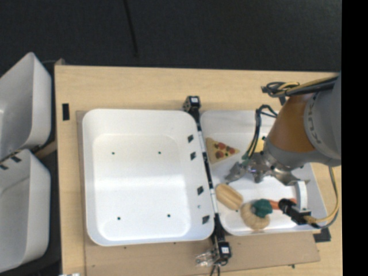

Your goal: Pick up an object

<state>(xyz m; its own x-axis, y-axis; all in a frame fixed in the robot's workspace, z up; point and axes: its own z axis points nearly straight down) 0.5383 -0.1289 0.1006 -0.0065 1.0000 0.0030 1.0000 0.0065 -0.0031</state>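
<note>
My gripper (246,176) hangs over the middle of the right bin (230,117), below the orange-banded wrist (290,125). Its fingers look spread open, with nothing between them. A toy pizza slice (221,149) lies just up and left of it, against the bin's left wall. A tan bread roll (229,197) lies below and left of the gripper. Near the bin's front edge a round tan piece (253,219) has a green piece (263,207) on top. An orange piece (286,204) lies to the right of those, partly under the arm's cables.
The left bin (138,177) stands beside the right one, divided from it by a shared rim with black clips (201,171). The wooden bench (144,88) surrounds both bins. Two white containers (20,154) sit off the bench's left edge.
</note>
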